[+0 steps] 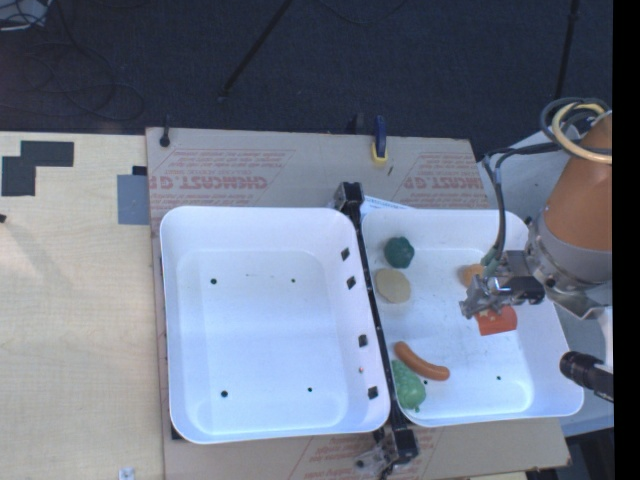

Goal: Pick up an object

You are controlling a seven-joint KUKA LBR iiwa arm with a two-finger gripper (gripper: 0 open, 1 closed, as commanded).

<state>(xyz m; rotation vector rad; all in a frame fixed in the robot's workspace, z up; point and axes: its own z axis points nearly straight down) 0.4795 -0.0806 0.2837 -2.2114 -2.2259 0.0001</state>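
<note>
The grey metal gripper (487, 296) hangs low over the right shallow white plastic bin (520, 393), just above a small red-orange block (497, 320); whether it grips anything, I cannot tell. Nearer the divider lie a dark green ball (400, 252), a round beige disc (392, 287), an orange sausage-shaped toy (421, 362) and a light green lump (409, 389).

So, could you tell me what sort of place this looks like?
Probably a robotics lab test bench: two white bins on cardboard, toy food such as a sausage, a grey-and-orange arm, loose cables behind.
</note>
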